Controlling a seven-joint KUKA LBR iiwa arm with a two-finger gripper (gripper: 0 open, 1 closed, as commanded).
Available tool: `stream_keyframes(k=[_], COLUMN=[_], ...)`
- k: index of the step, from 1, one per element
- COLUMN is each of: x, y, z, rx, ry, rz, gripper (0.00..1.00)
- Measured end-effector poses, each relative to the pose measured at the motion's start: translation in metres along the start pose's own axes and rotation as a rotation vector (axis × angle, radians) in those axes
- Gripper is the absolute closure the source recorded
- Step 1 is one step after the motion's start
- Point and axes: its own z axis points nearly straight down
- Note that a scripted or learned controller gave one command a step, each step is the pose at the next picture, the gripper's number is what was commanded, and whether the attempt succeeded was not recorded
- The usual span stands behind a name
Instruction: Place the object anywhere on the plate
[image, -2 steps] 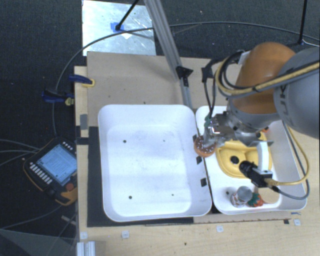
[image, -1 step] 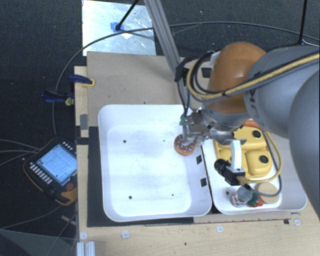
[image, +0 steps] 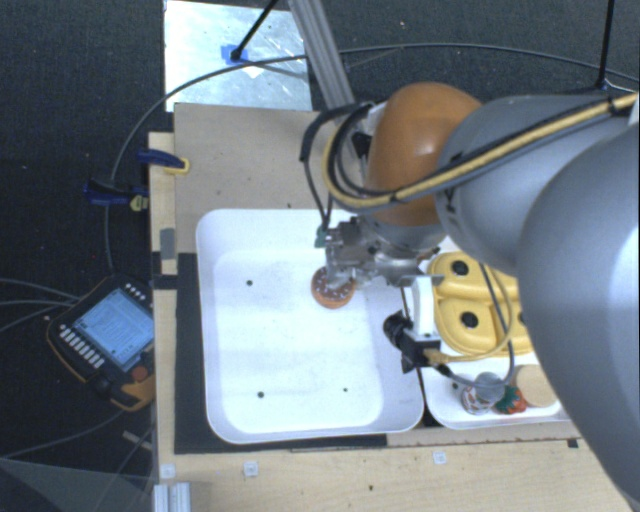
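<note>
A pale wooden bench stands on dark carpet, with black cables trailing across the floor on the left. A black handheld pendant with a lit blue screen lies on the carpet left of the bench. A blue clamp with a yellow tip grips the bench's upper-left edge.

Two shallow white bins sit side by side on the bench. Left white bin: mostly bare floor with a few small dark specks. Right white bin: largely hidden under the arm; it holds a yellow moulded plastic piece with dark round holes and, near its front edge, a small cluster of silver, red and green items, too small to identify.

The grey arm with an orange band reaches in from the right and fills the upper right of the view. The gripper hangs over the upper-right part of the left bin, near the wall shared with the right bin. Directly below its tip, touching or just under it, is a small round brown disc-shaped object. Whether it is between the fingers or merely on the bin floor beneath them: cannot tell. Finger spacing likewise cannot be read from this angle.
</note>
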Motion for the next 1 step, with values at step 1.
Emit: stream_keyframes(k=[1], x=[-0.0029], y=[-0.0003], z=[-0.0005], rx=[0.001], ry=[-0.001], rz=[0.005], gripper=[0.0])
